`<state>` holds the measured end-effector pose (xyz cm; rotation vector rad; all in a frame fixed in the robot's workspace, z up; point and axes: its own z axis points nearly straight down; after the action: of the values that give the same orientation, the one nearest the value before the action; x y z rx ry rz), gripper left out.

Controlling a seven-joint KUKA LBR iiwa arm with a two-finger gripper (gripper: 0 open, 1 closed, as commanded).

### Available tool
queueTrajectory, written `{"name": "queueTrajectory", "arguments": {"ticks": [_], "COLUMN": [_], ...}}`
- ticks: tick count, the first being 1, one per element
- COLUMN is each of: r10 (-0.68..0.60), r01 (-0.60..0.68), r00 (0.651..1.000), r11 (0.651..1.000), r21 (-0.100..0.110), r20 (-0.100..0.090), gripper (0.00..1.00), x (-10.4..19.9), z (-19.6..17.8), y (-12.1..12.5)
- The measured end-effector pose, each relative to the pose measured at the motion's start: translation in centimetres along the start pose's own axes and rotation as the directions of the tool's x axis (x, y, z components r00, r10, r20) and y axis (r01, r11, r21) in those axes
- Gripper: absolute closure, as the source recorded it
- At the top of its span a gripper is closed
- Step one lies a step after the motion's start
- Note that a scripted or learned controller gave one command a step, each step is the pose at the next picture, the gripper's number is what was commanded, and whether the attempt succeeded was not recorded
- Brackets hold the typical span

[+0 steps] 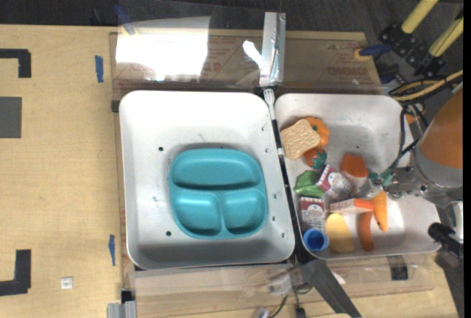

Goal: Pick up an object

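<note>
Evidently the pick is meant for the right bin [375,112], since all the loose items lie there. They are heaped against its left wall and near edge, where the shallow floor curves up and lets things slide together.

The left bin [140,162] carries a single teal tray [217,191] at its centre. It is smooth moulded plastic with rounded corners, one long compartment and two smaller ones.

Contents of the right bin:
- a tan square cracker [298,138] with a pitted, rough-looking face lies toward the far left corner, leaning on an orange round piece [319,128];
- crumpled glossy packets [315,184] in green, red and white lie along the left wall;
- a blue cap [315,239] sits in the near left corner, just beside a matte yellow lump [338,232];
- a tapered carrot [379,211] lies near the near edge.

The arm [445,140] enters over the bin's right edge. The gripper [388,182] hangs above the heap, just beyond the carrot. Whether it is open or closed cannot be told, and nothing is seen held in it.

Judgement: the carrot is the likeliest target. Its firm, narrow shape should suit a pinch better than the slippery packets.
</note>
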<state>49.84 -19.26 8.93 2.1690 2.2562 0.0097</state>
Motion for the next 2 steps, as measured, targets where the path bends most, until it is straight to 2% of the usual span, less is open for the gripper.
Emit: {"name": "queueTrajectory", "arguments": {"ticks": [1,2], "r10": [0.003,-0.041], "r01": [-0.003,0.041], "r00": [1.000,0.999], "r11": [1.000,0.999], "r21": [0.002,0.005], "r20": [-0.002,-0.002], "gripper": [1.00,1.00], "x": [-0.1,-0.2], "z": [-0.7,0.4], "y": [0.0,8.3]}}
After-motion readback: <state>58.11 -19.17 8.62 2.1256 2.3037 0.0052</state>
